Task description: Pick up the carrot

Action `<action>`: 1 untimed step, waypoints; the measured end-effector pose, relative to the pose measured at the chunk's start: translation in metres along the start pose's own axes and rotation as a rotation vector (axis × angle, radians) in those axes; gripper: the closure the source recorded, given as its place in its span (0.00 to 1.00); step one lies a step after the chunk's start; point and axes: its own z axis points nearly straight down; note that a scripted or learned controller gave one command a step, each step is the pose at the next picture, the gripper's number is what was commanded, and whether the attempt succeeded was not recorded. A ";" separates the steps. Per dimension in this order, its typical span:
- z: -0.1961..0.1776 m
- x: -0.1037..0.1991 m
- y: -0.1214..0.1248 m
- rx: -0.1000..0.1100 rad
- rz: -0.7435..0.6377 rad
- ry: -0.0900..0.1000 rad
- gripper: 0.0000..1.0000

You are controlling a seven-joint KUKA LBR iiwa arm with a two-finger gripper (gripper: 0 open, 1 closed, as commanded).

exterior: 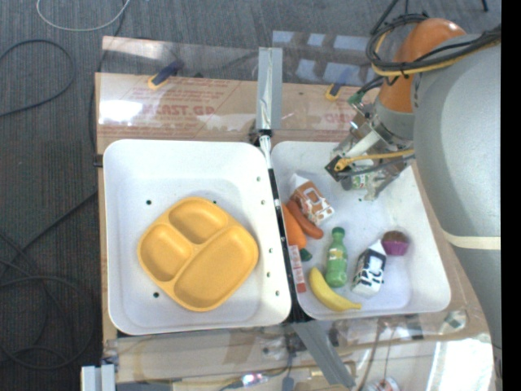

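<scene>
The carrot (294, 225) is orange and long, lying along the left wall of the right bin (407, 287), next to a small orange-and-white carton (313, 203). My gripper (356, 172) hangs over the back of the right bin, up and to the right of the carrot and well apart from it. Nothing shows between its fingers.
The right bin also holds a green bottle (335, 257), a banana (329, 292), a black-and-white carton (369, 271) and a purple round item (395, 242). A yellow divided plate (198, 252) lies in the left bin (130, 169). The arm fills the right side.
</scene>
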 end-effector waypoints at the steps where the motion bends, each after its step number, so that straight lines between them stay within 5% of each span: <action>1: -0.012 -0.029 -0.106 0.004 -0.205 0.000 0.00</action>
